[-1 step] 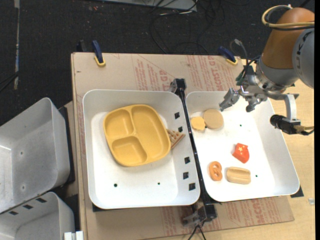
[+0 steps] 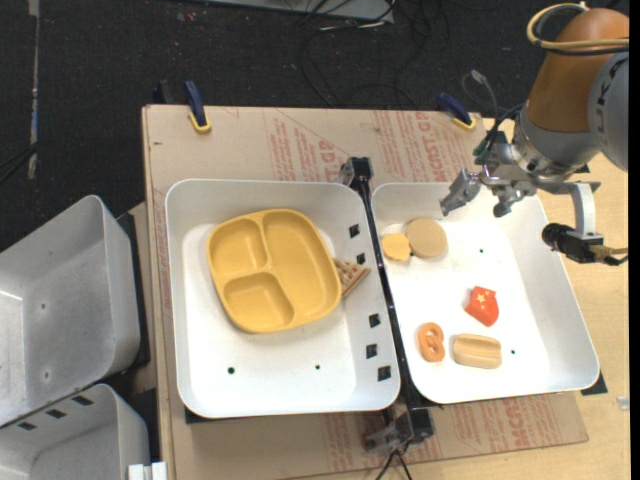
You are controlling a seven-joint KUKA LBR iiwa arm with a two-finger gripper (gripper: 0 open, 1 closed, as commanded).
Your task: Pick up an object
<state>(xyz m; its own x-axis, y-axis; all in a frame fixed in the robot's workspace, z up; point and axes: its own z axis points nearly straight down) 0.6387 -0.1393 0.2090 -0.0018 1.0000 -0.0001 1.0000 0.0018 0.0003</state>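
The right bin [image 2: 545,353] holds a tan round cookie [image 2: 427,237], a smaller yellow round piece [image 2: 397,247] touching it, a red strawberry-like piece [image 2: 482,305], an orange pretzel-shaped piece [image 2: 431,341] and a beige bread roll [image 2: 476,351]. My gripper [image 2: 484,196] hangs over the far part of this bin, up and to the right of the cookie. Its two dark fingers stand apart with nothing between them.
The left bin [image 2: 200,368] holds a yellow divided plate [image 2: 273,269] with a small tan waffle-like piece [image 2: 350,274] at its right rim. A black divider [image 2: 380,288] runs between the bins. A grey tub [image 2: 60,298] stands at the left, off the bench.
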